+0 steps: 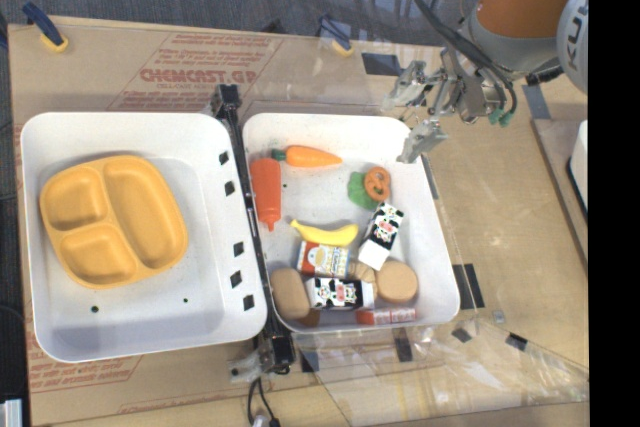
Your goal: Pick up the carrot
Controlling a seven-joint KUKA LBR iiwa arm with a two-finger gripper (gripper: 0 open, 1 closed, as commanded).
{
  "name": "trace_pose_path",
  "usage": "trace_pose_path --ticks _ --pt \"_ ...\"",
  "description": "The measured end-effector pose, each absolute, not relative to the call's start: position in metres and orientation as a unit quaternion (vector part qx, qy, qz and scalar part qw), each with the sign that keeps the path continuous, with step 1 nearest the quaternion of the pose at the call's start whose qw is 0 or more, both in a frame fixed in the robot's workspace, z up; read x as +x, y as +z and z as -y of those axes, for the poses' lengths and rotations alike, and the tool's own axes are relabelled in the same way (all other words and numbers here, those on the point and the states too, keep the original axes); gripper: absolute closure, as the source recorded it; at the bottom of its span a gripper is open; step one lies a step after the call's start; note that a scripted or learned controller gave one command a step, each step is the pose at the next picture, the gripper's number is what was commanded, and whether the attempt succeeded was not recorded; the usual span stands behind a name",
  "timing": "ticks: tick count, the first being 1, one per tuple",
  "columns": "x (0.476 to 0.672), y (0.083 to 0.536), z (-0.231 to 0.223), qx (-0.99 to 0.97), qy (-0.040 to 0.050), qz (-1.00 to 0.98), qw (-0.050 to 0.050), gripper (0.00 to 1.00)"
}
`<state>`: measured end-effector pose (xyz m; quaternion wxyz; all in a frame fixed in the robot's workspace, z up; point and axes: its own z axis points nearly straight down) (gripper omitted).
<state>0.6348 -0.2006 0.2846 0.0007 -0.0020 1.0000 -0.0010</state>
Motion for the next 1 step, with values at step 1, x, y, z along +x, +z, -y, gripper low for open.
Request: trace_pose_path --ticks 1 --pt "0.6355 0.1116 0.1802 0.059 0.0016 -0.998 -0.006 0.0"
